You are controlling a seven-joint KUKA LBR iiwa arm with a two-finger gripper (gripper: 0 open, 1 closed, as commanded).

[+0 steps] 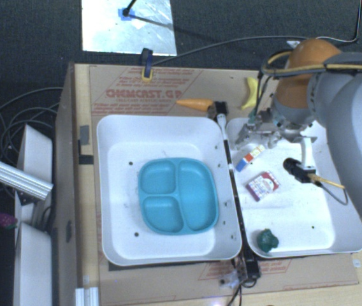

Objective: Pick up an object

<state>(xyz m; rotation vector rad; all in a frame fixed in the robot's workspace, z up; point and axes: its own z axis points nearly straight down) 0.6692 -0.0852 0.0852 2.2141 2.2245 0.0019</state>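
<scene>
My gripper [252, 134] hangs over the back left corner of the right bin [343, 231], reaching in from the right under the arm's orange band. Just in front of it a small white box with blue and red marks [248, 159] lies on the bin floor. Nearer the middle of that bin rests a red and white packet [262, 185]. At the bin's front edge sits a dark green lump [268, 239]. Nothing can be made out in the gripper's grasp.
A blue divided plate [178, 194] rests in the left bin [114, 171]. A yellow banana [251, 93] lies behind the right bin's back rim, and an orange carrot [195, 104] lies on the cardboard behind the left bin. The arm covers the right bin's back right part.
</scene>
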